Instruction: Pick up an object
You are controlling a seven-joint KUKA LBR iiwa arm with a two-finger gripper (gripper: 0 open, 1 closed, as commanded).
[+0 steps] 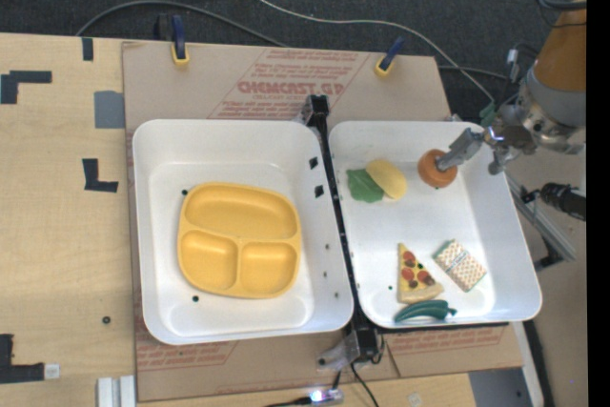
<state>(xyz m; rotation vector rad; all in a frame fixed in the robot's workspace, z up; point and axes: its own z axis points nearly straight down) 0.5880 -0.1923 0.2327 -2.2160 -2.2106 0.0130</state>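
The right bin [505, 234] holds several small toys. An orange round piece [437, 169] lies near its far right corner. A yellow lump [387, 177] rests against a green piece [363, 185] at the far left. Toward the front are a pizza slice [416, 274], a patterned block [460, 264] and a green pod [422, 311]. My gripper [479, 153] hangs over the bin's far right corner, open, with nothing between its fingers. Its left finger [459, 151] ends just beside the orange piece, up and to the right of it.
The left bin [152, 157] holds a yellow divided plate [238, 238]. A black clip [315, 108] sits where the two bins meet at the back. Cables run across the dark floor behind the bench. The arm's grey body and orange band [562, 52] stand at the right.
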